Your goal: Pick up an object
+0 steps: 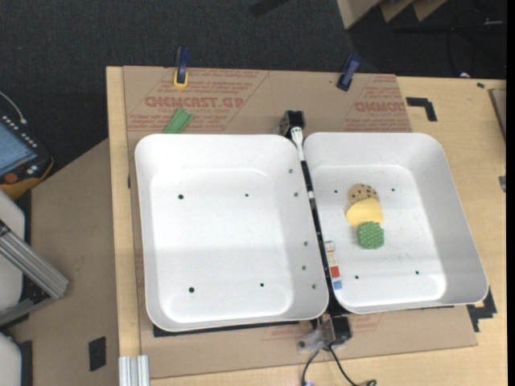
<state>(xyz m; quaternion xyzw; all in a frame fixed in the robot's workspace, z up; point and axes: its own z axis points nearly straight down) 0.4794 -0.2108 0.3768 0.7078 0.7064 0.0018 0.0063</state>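
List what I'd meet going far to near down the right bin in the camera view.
Right bin's far rim → tan speckled cookie-like piece → yellow piece → green textured piece → the bin's near rim. The three pieces sit in a touching column near the bin's middle.

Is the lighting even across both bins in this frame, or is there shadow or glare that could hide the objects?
Camera view: the left bin is dimmer across its upper floor, brighter along the front; the right bin is evenly lit; the yellow piece and green piece read sharply, without glare.
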